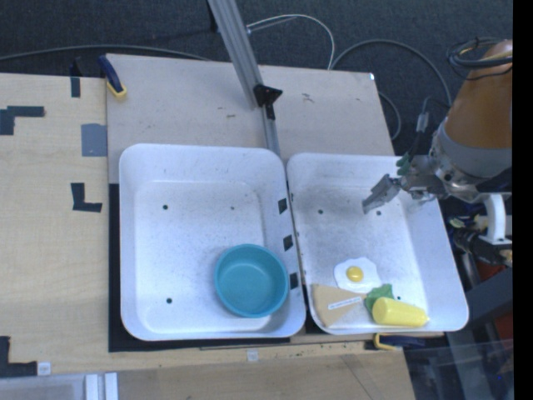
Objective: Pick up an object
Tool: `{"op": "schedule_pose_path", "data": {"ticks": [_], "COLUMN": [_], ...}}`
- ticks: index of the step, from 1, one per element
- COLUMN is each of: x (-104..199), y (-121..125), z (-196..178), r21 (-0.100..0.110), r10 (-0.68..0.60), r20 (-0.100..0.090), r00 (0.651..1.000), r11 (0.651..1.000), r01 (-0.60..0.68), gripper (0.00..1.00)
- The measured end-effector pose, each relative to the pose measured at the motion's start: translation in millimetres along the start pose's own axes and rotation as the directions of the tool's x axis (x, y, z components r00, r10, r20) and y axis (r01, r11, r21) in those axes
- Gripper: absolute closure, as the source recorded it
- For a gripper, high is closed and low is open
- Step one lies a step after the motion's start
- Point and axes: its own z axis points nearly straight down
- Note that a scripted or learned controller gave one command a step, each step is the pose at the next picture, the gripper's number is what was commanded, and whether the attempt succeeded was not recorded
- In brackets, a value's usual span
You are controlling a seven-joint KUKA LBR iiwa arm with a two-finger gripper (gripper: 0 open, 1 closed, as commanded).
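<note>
Hand hovers above right bin, upper part, grasping nothing; whether released or clenched, cannot tell. Toys crowd near corner, well apart from hand: fried egg, cheese wedge, corn. Blue bowl in left bin.

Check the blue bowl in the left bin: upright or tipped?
Upright. The blue bowl sits in the left bin near its front right corner, mouth facing up, with its full round rim and inside floor visible.
</note>
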Motion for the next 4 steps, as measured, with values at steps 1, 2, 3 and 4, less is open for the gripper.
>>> {"op": "schedule_pose_path", "data": {"ticks": [1,2,3,4], "x": [0,8,14,15], "y": [0,6,-3,-4], "z": [0,55,106,159], "r21": [0.0,0.005,0.006,0.0], "r10": [0.0,0.001,0.001,0.001], "r20": [0.0,0.0,0.0,0.002], "r00": [1.0,1.0,1.0,1.0], "r11": [1.0,1.0,1.0,1.0], "r01": [0.0,-0.001,-0.001,-0.001], "gripper": [0.0,0.0,0.0,0.0]}}
